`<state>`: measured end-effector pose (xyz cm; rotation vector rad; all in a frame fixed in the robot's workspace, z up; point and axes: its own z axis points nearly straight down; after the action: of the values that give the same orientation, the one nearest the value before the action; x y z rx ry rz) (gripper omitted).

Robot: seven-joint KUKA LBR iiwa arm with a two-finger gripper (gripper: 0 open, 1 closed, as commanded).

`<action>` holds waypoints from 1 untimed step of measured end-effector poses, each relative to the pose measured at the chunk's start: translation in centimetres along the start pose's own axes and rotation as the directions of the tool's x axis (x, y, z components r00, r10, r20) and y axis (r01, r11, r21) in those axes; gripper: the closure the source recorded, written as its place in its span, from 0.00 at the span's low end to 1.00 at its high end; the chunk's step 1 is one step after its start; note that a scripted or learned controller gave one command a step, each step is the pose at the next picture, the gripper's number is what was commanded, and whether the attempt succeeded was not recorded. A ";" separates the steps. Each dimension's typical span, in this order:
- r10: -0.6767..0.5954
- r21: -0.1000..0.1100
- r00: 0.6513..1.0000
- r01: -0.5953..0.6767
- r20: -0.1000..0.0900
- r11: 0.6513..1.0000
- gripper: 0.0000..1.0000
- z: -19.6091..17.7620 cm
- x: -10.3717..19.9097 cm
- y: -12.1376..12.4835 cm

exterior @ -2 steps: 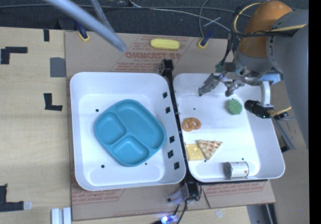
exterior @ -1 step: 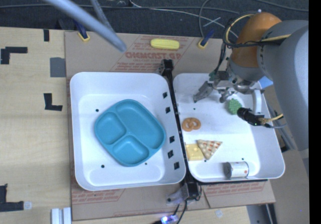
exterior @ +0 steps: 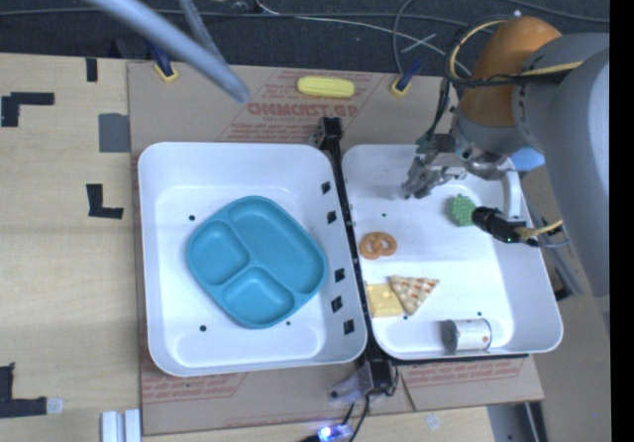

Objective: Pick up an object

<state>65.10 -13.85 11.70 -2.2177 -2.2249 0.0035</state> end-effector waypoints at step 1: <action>0.001 -0.007 1.000 -0.001 -0.001 1.000 1.00 -6.4 0.2 0.3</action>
<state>65.45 -13.65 18.07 -2.2223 -2.2264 -0.0047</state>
